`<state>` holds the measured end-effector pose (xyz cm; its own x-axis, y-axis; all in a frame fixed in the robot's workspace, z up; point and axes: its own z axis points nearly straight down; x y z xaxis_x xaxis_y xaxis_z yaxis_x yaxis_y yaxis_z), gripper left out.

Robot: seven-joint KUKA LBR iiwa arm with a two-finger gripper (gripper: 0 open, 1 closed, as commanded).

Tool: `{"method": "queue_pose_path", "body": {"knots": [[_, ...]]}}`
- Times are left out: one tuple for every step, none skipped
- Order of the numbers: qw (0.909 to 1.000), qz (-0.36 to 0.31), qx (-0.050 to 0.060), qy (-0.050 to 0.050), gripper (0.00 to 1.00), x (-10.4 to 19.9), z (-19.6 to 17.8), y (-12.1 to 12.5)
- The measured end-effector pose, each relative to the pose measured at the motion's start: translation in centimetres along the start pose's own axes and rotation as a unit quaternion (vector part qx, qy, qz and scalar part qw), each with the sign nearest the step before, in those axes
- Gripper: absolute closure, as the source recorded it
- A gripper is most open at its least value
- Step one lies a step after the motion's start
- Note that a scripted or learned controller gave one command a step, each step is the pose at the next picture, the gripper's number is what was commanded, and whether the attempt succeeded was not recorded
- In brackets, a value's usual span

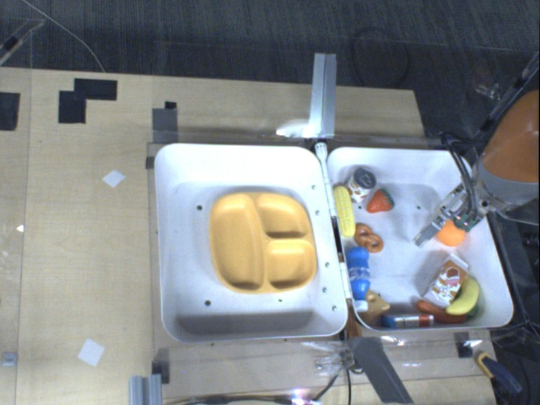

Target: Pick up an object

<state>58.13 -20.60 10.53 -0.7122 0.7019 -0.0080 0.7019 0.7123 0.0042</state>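
A grey robot arm reaches into the right-hand bin (422, 171), its gripper (445, 224) low over an orange ball (453, 235) near the bin's right wall.

Camera view: whether the gripper is released or clenched cannot be told from above; the ball lies just beside its tip. Along the bin's left wall lie a corn cob (343, 211), a pretzel (369, 238) and a blue bottle (359, 271); a small can (364, 179) and a strawberry (380, 200) sit near the top. A carton (445, 281), a banana (467, 297) and a marker (407, 320) crowd the lower right corner. The left bin (181, 226) holds a yellow divided tray (260, 241) at its centre.
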Motion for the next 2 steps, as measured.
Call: {"method": "queue_pose_path", "body": {"knots": [[0.9827,0.185,0.001,0.001,0.0,0.5,-0.9,-0.4],[0.9455,0.326,0.0,0.0,0.0,-1.3,-2.7,1.3]]}}
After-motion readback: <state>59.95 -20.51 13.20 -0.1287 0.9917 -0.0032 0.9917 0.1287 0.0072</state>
